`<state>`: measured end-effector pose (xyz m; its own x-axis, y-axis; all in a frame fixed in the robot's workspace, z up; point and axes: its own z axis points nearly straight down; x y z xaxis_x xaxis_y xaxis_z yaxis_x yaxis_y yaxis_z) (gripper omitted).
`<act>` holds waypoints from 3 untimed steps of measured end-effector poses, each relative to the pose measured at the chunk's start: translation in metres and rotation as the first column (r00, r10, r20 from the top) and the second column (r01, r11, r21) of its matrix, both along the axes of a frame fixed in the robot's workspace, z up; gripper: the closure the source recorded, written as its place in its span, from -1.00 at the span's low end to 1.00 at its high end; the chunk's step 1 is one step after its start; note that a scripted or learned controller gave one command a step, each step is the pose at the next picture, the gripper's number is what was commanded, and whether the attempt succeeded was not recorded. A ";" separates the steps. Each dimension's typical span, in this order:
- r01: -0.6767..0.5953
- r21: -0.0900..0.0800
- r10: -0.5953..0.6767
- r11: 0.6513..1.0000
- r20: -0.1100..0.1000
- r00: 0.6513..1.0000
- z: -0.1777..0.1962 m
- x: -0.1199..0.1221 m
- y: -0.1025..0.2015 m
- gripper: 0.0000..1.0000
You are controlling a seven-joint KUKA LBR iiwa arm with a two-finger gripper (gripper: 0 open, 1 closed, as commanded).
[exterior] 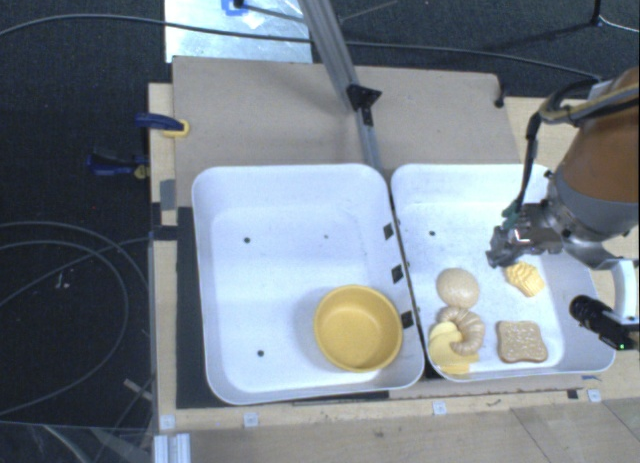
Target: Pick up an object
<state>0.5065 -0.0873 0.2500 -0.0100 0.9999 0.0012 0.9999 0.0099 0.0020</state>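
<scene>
You are seeing the tool (512,248) hovering in the right bin (440,201), its fingers too blurred to tell whether apart or together, with the small yellow piece (524,278) lying just beside it at five o'clock, and nothing showing between its fingers.

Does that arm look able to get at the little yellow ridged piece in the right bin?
Probably yes. The tool hangs right above the yellow ridged piece, which lies apart from the round bun and the toast slice, so nothing blocks it.
</scene>
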 end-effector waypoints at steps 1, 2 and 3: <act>-0.002 0.001 0.002 1.000 0.001 1.000 0.006 -0.003 0.058 1.00; -0.001 0.001 0.001 1.000 0.000 1.000 0.003 0.003 0.107 1.00; -0.002 0.001 0.002 1.000 0.000 1.000 0.006 -0.007 0.161 1.00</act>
